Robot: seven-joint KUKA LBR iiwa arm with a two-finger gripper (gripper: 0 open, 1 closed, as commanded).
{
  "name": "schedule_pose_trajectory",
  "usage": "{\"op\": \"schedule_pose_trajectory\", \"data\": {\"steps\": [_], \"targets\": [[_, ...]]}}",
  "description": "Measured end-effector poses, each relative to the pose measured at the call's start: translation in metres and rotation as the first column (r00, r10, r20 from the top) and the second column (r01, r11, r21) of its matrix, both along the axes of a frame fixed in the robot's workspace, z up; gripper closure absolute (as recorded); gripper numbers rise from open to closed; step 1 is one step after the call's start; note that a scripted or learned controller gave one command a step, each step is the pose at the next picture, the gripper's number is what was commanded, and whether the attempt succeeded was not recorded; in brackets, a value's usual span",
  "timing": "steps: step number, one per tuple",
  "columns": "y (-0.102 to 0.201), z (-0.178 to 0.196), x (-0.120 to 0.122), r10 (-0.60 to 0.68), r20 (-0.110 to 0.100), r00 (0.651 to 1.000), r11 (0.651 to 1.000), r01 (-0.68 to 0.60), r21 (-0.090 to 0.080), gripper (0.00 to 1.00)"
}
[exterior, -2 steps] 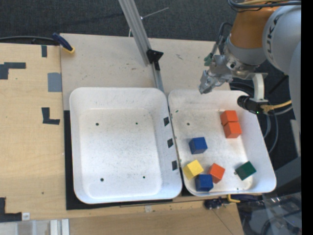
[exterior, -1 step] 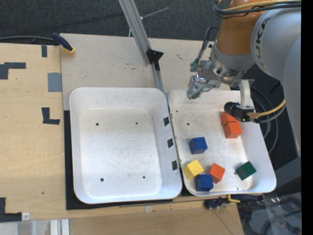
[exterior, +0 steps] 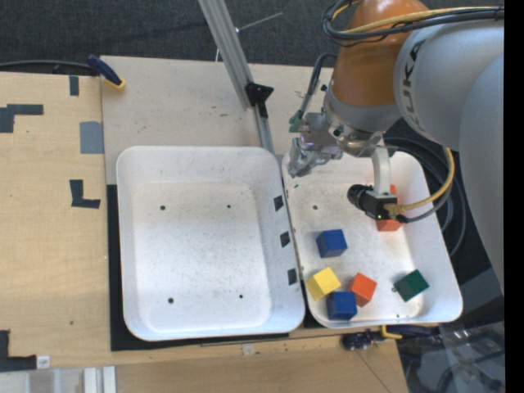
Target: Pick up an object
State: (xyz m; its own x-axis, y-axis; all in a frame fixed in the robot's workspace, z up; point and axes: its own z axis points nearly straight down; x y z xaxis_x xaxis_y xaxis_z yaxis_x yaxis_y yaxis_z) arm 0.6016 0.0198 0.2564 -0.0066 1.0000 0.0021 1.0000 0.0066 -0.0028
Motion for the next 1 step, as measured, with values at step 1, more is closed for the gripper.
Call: {"op": "schedule_pose_trajectory", "data": {"steps": [1], "targets": [[0.0623,-0.0086,-0.0127,0.001,0.000,1.000,1.000,-0.001,-0.001,1.00]]}}
